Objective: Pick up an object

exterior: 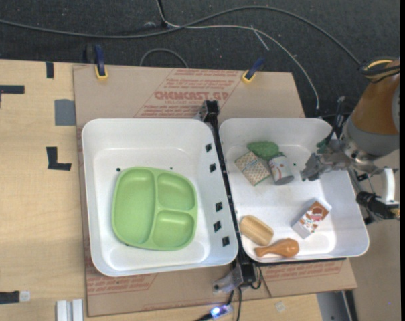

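1 arm [373, 122] low over right bin [336, 246], claw [314, 167] near can [280, 170]

Small white carton [312, 219] with red-brown print lies tilted in the right bin [336, 245].

Two bins sit side by side on the tabletop, touching along their inner walls. The left bin [95, 179] holds a divided plate [155, 208] lying flat, toward its front. In the right bin [336, 246], a cloth [264, 149] lies at the back, a patterned pouch [253, 168] and a small can [280, 170] just before it. A carton [312, 219] lies toward the right wall. A bread roll [256, 229] and a drumstick toy [278, 249] lie near the front left corner.
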`<state>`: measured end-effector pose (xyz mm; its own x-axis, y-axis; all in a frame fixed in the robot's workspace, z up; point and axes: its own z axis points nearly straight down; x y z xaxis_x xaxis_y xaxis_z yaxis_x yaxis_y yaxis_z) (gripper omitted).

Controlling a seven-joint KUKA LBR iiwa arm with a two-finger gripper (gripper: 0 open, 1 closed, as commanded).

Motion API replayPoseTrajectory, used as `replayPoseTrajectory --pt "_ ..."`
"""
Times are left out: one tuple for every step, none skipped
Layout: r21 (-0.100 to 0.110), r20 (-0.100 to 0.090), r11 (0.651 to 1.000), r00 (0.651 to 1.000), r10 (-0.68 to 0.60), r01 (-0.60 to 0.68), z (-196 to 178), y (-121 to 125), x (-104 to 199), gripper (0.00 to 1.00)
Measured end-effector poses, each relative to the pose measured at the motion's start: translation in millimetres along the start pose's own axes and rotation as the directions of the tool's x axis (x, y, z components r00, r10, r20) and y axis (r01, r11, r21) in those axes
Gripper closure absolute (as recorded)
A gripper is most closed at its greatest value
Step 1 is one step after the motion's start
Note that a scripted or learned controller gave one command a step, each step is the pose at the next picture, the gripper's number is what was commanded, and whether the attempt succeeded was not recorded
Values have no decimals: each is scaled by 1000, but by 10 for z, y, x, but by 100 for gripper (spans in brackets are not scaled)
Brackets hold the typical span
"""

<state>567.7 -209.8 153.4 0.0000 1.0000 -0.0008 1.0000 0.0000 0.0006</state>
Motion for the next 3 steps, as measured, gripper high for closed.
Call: replayPoseTrajectory --pt "-1 0 1000 1000 -2 2 -617 18 13 100" --pt "-1 0 1000 1000 -2 2 -1191 -17 86 100" --pt "3 -2 1000 1000 -2 2 -1327 -12 90 100"
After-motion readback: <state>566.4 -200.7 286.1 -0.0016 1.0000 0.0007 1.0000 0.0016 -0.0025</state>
